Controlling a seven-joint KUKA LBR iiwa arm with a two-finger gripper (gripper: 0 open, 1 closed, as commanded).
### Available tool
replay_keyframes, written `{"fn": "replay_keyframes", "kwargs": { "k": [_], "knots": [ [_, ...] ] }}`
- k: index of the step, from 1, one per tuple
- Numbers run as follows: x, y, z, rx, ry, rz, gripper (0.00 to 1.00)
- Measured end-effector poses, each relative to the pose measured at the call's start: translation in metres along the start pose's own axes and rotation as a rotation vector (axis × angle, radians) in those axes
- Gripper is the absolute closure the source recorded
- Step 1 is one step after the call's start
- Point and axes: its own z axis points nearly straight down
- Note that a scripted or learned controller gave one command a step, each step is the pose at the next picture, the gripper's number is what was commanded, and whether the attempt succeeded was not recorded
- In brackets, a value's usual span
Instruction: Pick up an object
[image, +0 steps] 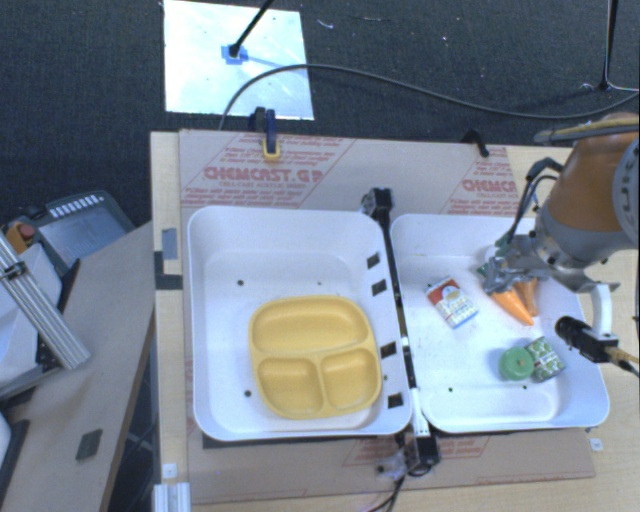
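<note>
In the right bin (570, 405), toward its far right side, the gripper (503, 275) has its tip low over an orange carrot-shaped toy (518, 302). Its metal tip sits right at the toy's far end, touching it or just above it; whether the gripper is apart, together or clamped on the toy I cannot tell from this slanted view. The grey arm (590, 200) with its orange band reaches in from the right edge above it.

Left of the carrot-shaped toy, near the middle of the same bin, lies a small red and white packet (452, 302), tilted and apart from the toy. Nearer, toward the bin's near right corner, a round green piece (518, 363) lies touching a green and white patterned item (546, 358) on its right. A black cylindrical part (585, 338) juts in just right of those two.

The left bin (215, 330) holds a yellow divided plate (315, 355) with three compartments, lying flat in the near half. Both bins rest on a sheet of printed cardboard (300, 170) on the bench (165, 180).
</note>
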Motion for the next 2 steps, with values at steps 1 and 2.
{"fn": "replay_keyframes", "kwargs": {
  "k": [1,2],
  "knots": [
    [0.0,0.002,-0.054,0.0,0.0,0.0,1.0],
    [-0.01,0.0,-0.113,0.0,-0.001,0.001,1.0]
  ]
}}
